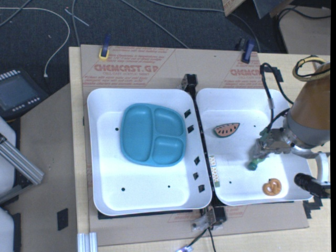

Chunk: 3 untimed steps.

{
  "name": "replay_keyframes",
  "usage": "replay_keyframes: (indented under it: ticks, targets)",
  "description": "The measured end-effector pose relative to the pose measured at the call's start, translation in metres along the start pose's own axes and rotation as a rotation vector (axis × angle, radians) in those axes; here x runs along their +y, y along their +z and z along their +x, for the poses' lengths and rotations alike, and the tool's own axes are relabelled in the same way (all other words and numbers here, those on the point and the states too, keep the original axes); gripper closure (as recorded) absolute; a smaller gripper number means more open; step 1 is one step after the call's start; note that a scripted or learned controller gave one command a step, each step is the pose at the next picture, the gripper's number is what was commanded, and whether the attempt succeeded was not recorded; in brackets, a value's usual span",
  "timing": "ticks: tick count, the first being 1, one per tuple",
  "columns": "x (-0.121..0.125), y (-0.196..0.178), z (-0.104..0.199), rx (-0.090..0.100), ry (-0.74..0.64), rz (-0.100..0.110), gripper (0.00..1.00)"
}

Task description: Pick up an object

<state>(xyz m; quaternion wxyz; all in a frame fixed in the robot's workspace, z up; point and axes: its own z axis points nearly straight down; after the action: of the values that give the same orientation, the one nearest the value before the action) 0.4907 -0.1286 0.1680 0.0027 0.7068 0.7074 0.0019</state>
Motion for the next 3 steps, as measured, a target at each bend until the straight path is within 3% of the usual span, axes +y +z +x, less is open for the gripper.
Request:
replay_keyframes:
  ticks: [2, 3]
  targets:
    - [-0.003, -0.110, 0.008, 0.000, -0.001, 0.000, 1.00]
    - [-0.002, -0.127, 0.008, 0.001, -0.001, 0.003, 1.00]
